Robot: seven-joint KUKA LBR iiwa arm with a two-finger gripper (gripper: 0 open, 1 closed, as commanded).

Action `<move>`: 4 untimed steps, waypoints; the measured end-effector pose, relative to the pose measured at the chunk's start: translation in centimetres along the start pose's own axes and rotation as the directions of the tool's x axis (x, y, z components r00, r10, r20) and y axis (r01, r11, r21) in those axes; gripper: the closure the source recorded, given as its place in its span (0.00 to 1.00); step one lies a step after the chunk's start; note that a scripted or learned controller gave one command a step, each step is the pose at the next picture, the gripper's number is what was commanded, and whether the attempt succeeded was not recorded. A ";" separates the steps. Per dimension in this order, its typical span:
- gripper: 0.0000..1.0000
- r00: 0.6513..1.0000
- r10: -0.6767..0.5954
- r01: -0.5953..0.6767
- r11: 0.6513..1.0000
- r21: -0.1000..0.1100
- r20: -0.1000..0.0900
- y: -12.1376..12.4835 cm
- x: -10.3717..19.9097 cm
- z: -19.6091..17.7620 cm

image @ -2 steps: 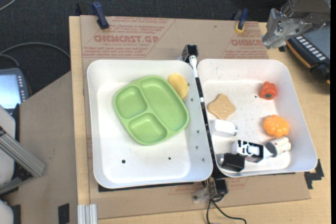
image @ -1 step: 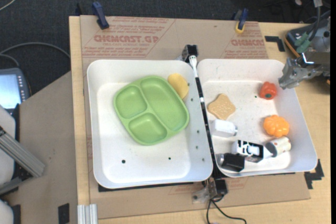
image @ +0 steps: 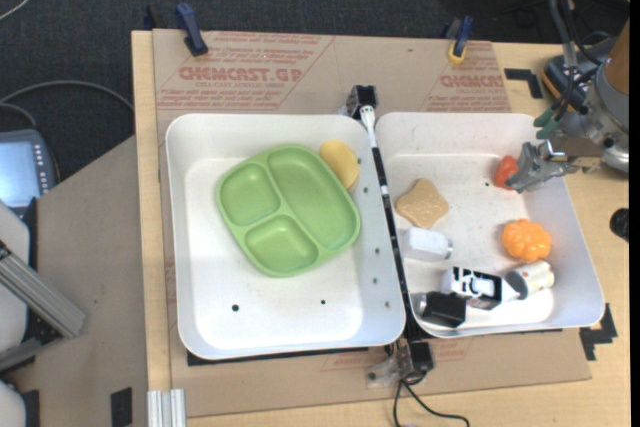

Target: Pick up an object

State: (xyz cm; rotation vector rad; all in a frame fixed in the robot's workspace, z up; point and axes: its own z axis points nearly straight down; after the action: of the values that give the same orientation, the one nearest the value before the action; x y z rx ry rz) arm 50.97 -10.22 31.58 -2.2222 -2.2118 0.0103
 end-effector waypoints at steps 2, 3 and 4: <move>1.00 1.000 -0.008 0.008 1.000 -0.001 -0.004 5.3 -0.7 19.9; 1.00 1.000 -0.011 0.011 1.000 -0.006 -0.004 -0.2 8.4 12.8; 1.00 1.000 -0.006 0.006 1.000 -0.028 -0.001 -3.0 7.4 -3.6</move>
State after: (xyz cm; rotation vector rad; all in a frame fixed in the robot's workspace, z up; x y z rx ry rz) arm 48.02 -2.78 35.22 -2.2287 -2.2324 -0.0212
